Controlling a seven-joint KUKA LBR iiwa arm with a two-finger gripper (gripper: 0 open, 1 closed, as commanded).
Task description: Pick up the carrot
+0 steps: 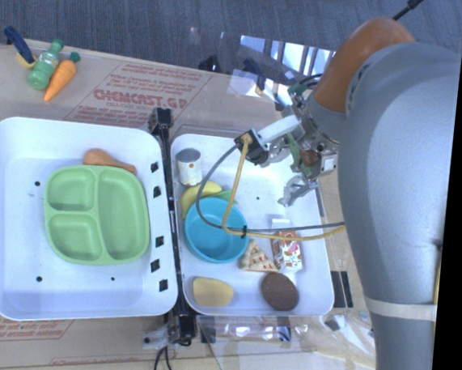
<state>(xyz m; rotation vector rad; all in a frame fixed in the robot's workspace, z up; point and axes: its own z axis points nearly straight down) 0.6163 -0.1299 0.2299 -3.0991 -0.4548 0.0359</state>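
Observation:
The carrot (60, 77), orange with a green top, lies on the brown cardboard beyond the bins at the far upper left, touching a green toy bottle (43, 68). My gripper (293, 192) hangs over the upper right part of the right bin (321, 266), far to the right of the carrot. Nothing shows in it. A yellow cable (233, 187) runs from the wrist down across the blue bowl (213, 232).
The right bin holds a small can (188, 166), a yellow fruit (205, 191), the blue bowl, a waffle-like slice (257, 258), a printed packet (289, 252), a brown oval (279, 291) and a yellow lump (212, 291). The left bin (2, 280) bears a green divided plate (98, 212) and an orange-brown piece (107, 159).

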